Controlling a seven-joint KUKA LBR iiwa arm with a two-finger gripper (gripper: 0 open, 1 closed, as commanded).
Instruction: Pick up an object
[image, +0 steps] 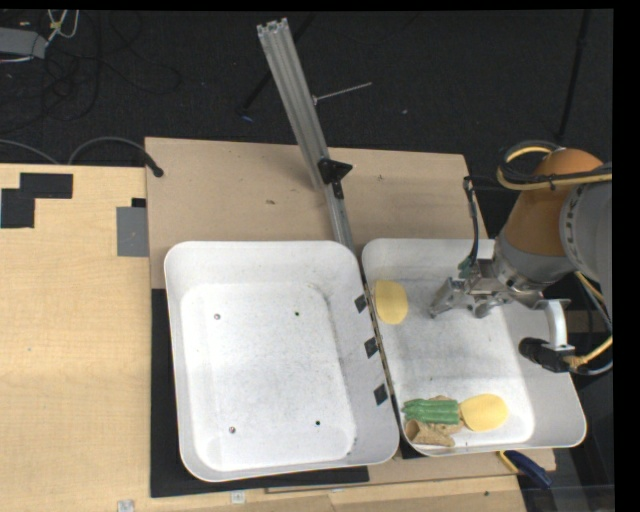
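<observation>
Left bin (260, 440): smooth white plastic, rounded corners. Right bin (560, 425): yellow oval (390, 301) against left wall; bumpy green piece (432, 409), tan lump (432, 433) and second yellow oval (484, 411) clustered near front rim. Metal claw (462, 300) above bin's upper middle; cannot tell finger spread.

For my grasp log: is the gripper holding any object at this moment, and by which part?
Nothing is held: the gripper hangs over bare bin floor, beside the yellow object.
</observation>
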